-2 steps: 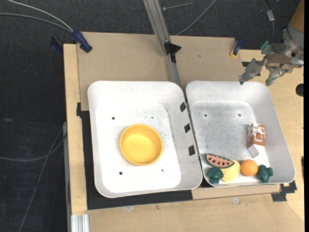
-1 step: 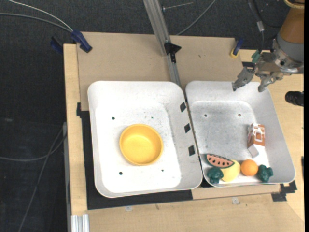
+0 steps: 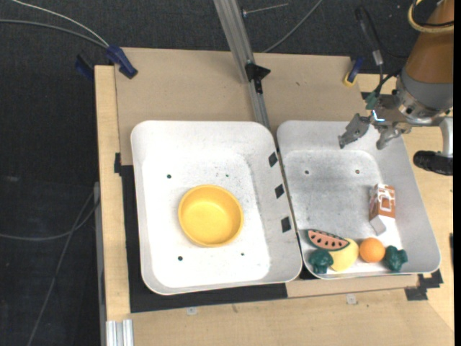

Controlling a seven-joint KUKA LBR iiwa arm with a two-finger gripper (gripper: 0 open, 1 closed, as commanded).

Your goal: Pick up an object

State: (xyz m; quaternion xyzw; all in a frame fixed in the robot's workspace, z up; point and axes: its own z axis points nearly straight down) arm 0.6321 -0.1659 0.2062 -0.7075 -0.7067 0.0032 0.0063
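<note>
The gripper (image 3: 368,135) hangs spread open and empty over the right bin's (image 3: 328,139) far end. Nearest lies the small carton (image 3: 382,202), likely light and stiff; I'd pinch its flat sides.

The jaws stand spread and empty over the right bin's (image 3: 317,186) upper edge, at two o'clock. A yellow bowl (image 3: 209,214) sits in the left bin (image 3: 155,164). Toy food clusters at five o'clock: watermelon slice (image 3: 330,239), orange (image 3: 372,250), carton (image 3: 382,202).
</note>
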